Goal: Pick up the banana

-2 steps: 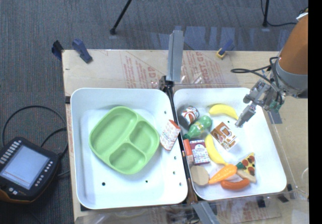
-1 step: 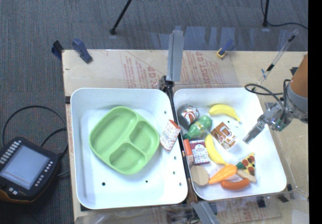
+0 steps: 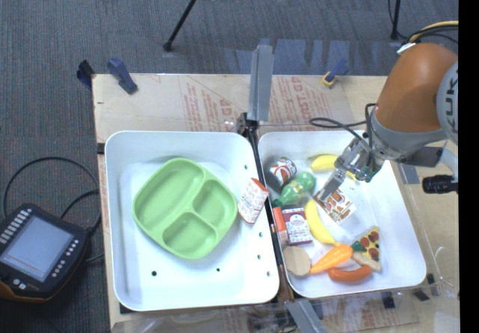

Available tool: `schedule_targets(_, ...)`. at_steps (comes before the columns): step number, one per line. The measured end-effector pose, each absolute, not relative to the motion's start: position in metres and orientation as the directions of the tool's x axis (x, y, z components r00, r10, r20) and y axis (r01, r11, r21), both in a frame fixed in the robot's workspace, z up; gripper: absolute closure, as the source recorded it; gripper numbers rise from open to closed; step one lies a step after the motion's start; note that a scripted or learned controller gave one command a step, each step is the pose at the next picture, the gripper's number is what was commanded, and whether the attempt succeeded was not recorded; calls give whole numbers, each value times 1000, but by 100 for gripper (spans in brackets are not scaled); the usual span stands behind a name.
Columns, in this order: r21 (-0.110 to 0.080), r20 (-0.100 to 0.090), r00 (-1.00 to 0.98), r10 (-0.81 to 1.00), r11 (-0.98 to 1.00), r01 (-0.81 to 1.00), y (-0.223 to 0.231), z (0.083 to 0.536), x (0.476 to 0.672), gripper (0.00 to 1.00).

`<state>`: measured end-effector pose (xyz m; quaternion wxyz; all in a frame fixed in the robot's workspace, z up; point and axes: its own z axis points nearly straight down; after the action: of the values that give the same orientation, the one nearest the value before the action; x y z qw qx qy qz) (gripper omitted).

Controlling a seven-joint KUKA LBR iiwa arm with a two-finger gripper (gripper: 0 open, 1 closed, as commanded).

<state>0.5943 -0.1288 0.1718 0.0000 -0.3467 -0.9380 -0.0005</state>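
Banana (image 3: 320,224) is what we're after, sitting in the middle of the right bin (image 3: 408,208), curved between the little red carton (image 3: 297,226) on its left and the printed box (image 3: 339,206) on its right. Our gripper (image 3: 334,191) hangs right of centre in the frame, just above that box, and we honestly can't tell how it's set. We'd shift slightly left and come down across the banana's narrow width, clear of both neighbours.

One fixed overhead camera, slanted down on both bins (image 3: 112,174), arm from right.
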Motion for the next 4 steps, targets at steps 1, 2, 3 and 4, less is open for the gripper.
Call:
schedule_targets(1,17,-20,-604,797,604,797,-195,113,638,0)
schedule_targets(2,13,-20,-710,704,710,704,-193,104,650,0)
schedule_targets(3,1,0,-401,916,401,916,-151,89,636,0)
schedule_targets(4,2,-2,-404,915,404,915,-150,99,637,100)
